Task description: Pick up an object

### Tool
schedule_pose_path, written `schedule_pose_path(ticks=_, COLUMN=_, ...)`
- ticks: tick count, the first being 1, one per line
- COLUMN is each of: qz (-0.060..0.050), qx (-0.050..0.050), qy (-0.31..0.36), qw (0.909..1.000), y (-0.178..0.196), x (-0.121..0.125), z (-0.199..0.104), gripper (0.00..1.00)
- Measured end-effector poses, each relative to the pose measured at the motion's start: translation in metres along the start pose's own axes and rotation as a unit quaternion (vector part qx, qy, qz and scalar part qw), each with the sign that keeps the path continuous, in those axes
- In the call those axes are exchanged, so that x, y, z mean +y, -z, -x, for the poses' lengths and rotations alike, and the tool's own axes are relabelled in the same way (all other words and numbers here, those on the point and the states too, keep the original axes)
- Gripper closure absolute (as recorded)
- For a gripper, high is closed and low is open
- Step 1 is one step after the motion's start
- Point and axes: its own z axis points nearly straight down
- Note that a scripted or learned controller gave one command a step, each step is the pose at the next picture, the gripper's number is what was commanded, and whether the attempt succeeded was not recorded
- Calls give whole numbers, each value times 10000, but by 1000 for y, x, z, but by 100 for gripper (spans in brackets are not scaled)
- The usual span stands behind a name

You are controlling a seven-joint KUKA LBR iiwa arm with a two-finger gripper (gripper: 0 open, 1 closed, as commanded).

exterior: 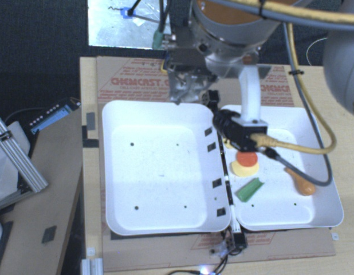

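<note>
My gripper (190, 91) hangs over the back rim of the left bin (117, 153), near the wall shared by the two bins. Nothing shows beneath it. In the right bin (326, 208) lie a yellow disc with a red-orange top (246, 162), a green block (248, 189) just in front of it, and an orange spoon-shaped piece (301, 184) towards the right wall. All three are to the right of and nearer than the gripper, well apart from it.
Both bins rest on a brown cardboard sheet (131, 79) on the bench. A yellow cable (297, 148) arcs over the right bin above the objects. A metal frame (16, 159) stands off the bench at the left.
</note>
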Motion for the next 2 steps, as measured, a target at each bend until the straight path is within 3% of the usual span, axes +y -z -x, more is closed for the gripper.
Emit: schedule_pose_path(ticks=2, qz=0, qx=0, qy=1, qw=10000, y=0, x=0, z=0, gripper=100)
